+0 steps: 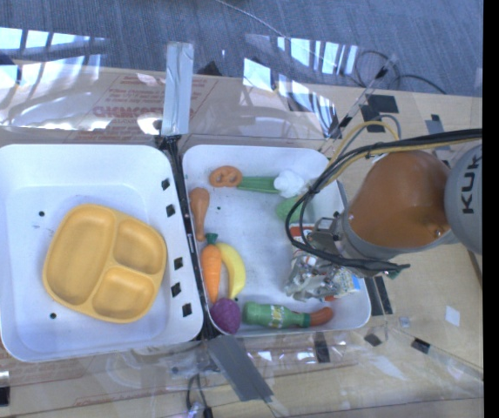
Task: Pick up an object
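The arm point(406, 200) reached in from the right, its grey body and broad orange band hanging over the right side of the right-hand bin point(258, 159), with black and yellow cables looping off its upper side. The wrist pointed steeply down, and the gripper point(319, 279) sat low in the bin's lower right corner, a tangle of metal and clear parts just above the floor. Whether it was spread or closed could not be told, and nothing could be seen held in it.

The left-hand bin point(23, 172) bore a yellow divided tray point(103, 262), lying tilted near its middle.

In the right-hand bin the toys lay mostly along the left wall and bottom edge. A carrot point(211, 271) and a banana point(232, 268) lay side by side, touching. Below them sat a purple fruit point(225, 314), and just right of it a green bottle point(275, 315) lay on its side, its far end near the gripper. Higher up were a brown drumstick point(198, 208), a pretzel point(225, 176), a green stalk point(258, 182) and a white lump point(291, 182) by the arm.
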`<state>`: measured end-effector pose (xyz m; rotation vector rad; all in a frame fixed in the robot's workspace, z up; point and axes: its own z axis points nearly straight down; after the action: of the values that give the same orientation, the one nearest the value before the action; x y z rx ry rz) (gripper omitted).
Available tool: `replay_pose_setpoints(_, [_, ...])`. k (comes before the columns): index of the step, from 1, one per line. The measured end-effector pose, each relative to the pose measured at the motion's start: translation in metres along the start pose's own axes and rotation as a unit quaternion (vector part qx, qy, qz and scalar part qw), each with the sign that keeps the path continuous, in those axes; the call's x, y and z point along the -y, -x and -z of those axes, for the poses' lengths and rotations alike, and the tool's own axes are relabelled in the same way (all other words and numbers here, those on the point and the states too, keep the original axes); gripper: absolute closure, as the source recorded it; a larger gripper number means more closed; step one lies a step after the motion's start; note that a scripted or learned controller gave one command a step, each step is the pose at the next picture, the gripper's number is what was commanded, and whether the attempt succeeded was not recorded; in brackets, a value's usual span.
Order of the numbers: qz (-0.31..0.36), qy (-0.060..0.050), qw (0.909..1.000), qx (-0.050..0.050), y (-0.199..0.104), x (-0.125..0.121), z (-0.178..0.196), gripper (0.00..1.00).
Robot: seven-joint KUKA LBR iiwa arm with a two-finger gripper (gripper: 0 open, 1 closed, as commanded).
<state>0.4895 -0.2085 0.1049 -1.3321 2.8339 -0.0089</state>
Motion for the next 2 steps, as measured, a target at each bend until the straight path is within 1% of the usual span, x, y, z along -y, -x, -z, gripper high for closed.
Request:
replay_pose_setpoints(1, [-0.039,0.003,0.9993,-0.002,0.0412,0.0278,0.0579,1.0])
replay_pose_setpoints(2, [-0.039,0.004,0.9992,-0.003,0.0404,0.0273,0.0567,0.0])
